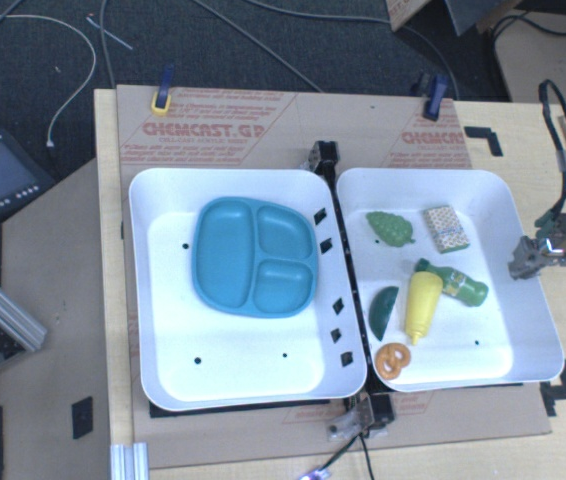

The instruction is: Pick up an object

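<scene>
The right white bin (503, 200) holds several small things. A yellow bottle (423, 304) lies near its middle, with a green bottle-like toy (458, 285) touching its upper end. A dark green pickle shape (383, 312) lies just left of the yellow bottle. An orange pretzel (393, 359) sits near the front rim. Toward the back lie a green leafy piece (391, 229) and a small checkered block (446, 228).
The left white bin (163, 298) holds a blue divided plate (256, 256). A black divider with clips (335, 268) runs between the bins. A small metal fixture with cables (540, 251) stands at the right bin's outer rim. Blue clamps (433, 95) sit at the bench's back edge.
</scene>
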`<state>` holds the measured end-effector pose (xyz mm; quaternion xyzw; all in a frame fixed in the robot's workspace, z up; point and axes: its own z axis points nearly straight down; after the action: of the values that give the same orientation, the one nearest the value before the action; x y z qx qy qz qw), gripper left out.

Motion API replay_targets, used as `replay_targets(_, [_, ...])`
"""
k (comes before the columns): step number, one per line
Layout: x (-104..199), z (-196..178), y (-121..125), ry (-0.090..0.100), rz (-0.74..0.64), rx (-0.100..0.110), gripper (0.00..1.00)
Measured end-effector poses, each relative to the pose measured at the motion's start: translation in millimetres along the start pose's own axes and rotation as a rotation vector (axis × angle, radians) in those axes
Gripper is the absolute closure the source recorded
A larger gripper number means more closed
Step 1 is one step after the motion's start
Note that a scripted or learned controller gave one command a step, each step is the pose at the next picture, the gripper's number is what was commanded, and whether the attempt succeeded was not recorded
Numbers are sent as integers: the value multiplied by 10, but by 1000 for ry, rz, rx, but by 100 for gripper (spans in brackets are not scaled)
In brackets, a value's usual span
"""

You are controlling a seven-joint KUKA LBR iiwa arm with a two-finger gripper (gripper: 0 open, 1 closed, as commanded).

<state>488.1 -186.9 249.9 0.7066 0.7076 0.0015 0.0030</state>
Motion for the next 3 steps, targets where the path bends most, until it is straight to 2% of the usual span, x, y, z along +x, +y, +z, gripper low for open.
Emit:
replay_targets(1, [571,-69,11,6,-6,6,100])
replay_targets(3, [1603,-143,61,5,-5,7,100])
